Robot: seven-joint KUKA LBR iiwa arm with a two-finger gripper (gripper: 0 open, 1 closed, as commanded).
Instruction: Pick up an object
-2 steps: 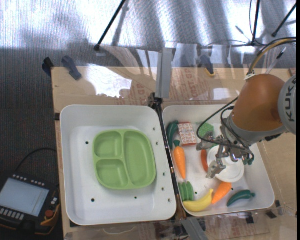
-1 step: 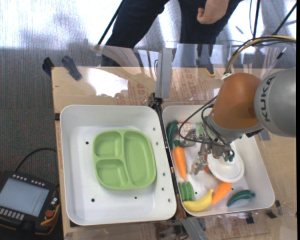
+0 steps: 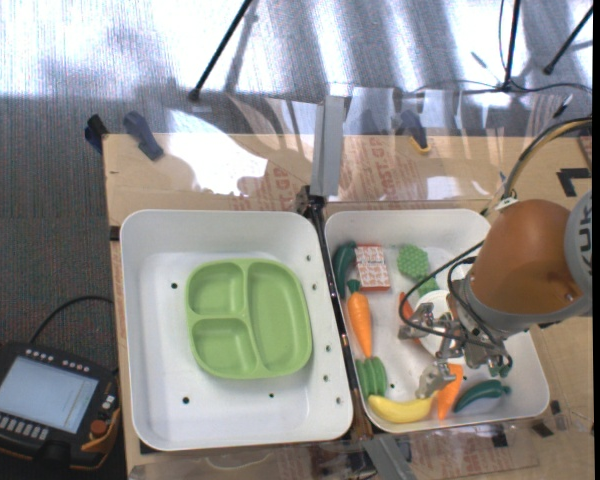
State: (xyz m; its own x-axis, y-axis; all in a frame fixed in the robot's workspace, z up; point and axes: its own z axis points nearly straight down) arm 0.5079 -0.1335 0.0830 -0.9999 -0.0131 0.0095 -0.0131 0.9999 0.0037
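Observation:
The right bin holds several toy foods. My gripper hangs low over the bin's front right part, under the orange wrist band. A small orange carrot lies right beside and partly under it. A yellow banana lies just to its front left and a dark green pod to its right. Farther left lie a larger carrot and a green pepper. I see nothing lifted off the bin floor.
At the back of the right bin are a dark green cucumber, a red patterned block and a light green textured piece. The left bin holds a green divided plate. A pendant lies at the far left.

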